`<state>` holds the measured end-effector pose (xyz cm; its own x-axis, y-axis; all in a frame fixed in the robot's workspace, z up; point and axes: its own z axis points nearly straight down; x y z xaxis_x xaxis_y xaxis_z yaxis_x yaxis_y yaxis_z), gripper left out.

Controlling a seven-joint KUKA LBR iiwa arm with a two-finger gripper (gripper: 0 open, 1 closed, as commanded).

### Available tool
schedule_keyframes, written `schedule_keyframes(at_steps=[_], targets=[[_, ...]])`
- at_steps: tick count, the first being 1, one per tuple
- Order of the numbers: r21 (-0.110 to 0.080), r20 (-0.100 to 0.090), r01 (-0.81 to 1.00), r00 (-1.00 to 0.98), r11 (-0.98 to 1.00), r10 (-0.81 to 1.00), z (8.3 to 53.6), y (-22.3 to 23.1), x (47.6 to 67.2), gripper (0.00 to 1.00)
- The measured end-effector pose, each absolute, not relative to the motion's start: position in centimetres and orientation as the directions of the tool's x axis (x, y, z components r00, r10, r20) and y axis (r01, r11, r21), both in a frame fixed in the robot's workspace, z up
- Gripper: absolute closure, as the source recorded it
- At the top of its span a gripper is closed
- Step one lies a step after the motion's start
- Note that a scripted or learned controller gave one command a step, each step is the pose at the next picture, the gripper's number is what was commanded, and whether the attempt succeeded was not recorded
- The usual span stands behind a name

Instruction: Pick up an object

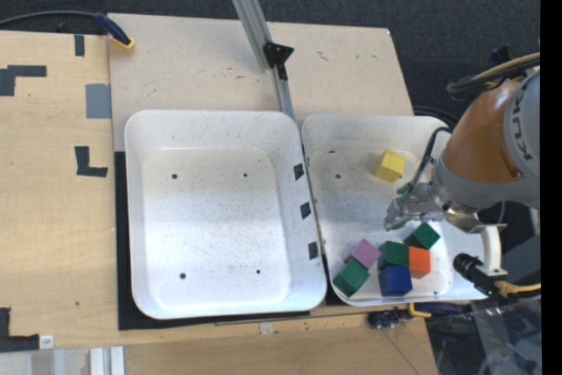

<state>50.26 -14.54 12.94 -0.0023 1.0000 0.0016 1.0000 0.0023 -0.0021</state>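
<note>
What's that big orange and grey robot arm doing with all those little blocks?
The robot arm is reaching into the right bin, trying to pick up a block. Its gripper hangs low over the bin floor, between the yellow block and a pile of colored blocks at the near edge. Nothing shows between its fingers yet. The left bin sits beside it.

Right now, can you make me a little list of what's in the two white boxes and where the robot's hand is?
left bin: no blocks seen in it
right bin: holds all the blocks
yellow block: alone, near the far side of the right bin
near-corner cluster: pink block, two green blocks, blue block, orange block
third green block: just right of the cluster, beside the gripper
gripper: low over the right bin, between the yellow block and the cluster
held: nothing seen
</note>
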Motion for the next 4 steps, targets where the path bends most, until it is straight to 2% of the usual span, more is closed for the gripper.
schedule_keyframes(at_steps=[1,2,3,4], targets=[[0.003,-0.001,1.000,-0.001,0.001,1.000,18.4,-14.5,49.3,1.00],[0.006,-0.001,1.000,-0.002,0.002,1.000,24.3,-13.9,49.9,1.00],[0.002,-0.001,1.000,-0.001,0.001,1.000,27.2,-13.9,49.9,1.00],[-0.001,0.002,1.000,-0.007,0.007,1.000,27.5,-8.4,49.7,1.00]])
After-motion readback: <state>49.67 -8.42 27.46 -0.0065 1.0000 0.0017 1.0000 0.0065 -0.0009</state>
